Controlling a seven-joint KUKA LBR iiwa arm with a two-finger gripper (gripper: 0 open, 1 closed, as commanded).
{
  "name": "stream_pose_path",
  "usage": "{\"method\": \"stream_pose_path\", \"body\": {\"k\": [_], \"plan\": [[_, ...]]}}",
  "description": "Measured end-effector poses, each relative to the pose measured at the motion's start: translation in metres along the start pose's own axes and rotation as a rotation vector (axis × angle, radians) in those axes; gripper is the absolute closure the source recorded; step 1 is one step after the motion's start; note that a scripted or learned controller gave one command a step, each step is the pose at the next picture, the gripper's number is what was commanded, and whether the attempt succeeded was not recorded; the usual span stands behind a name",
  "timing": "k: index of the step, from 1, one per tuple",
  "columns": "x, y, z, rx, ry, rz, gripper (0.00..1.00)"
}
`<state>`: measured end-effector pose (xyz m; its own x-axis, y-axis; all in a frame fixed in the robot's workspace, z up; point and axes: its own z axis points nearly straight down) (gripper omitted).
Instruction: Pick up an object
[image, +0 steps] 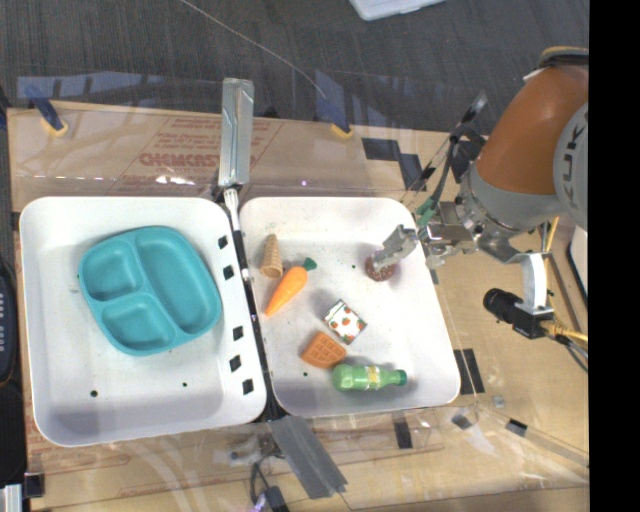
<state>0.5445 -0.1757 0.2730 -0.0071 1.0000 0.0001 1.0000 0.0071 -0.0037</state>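
Note:
My gripper (397, 245) hangs over the upper right part of the right bin (430, 340), coming in from the right. Just below and left of its tip lies a small round brownish thing (380, 268); whether the gripper touches it I cannot tell. Further left in the same bin lie a tan cone (270, 255) and an orange carrot (286, 288). Toward the front are a small white box with coloured dots (344, 321), an orange waffle piece (323, 351) and a green bottle (368, 377) on its side.
The left bin (50, 380) holds a teal divided plate (150, 290). A raised divider with black clips (243, 310) separates the two bins. A metal bar (236, 130) stands behind their junction.

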Motion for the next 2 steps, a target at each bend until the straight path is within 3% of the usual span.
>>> {"method": "stream_pose_path", "body": {"k": [1,2], "plan": [[0.060,-0.031,0.081,0.005,0.002,0.011,0.00],[-0.005,-0.021,0.181,-0.006,-0.002,-0.002,0.00]]}}
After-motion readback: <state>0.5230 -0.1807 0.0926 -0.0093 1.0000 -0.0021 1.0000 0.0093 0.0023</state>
